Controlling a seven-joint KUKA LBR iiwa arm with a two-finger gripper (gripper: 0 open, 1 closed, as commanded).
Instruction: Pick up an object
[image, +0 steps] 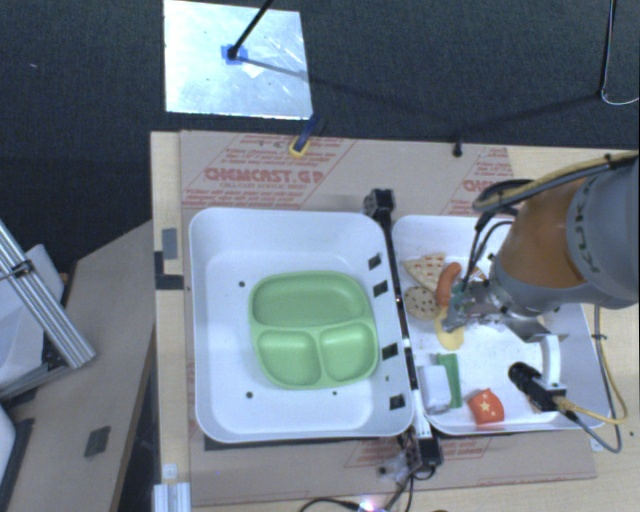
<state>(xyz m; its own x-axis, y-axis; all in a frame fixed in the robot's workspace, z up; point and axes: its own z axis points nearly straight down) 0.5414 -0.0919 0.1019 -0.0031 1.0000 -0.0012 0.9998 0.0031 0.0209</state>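
Note:
My gripper reaches down into the right bin, near its left side. Just below it lies a small pale yellow piece, and I cannot tell whether they touch. A round brown cookie lies to the gripper's left. An orange-red sausage and a tan pizza slice lie just beyond it. Nearer the front are a green and white piece and a red block with a yellow mark. The grey arm hides the bin's right part.
The left bin holds a green divided plate. A black divider with clips runs between the two bins. Both bins rest on a cardboard sheet.

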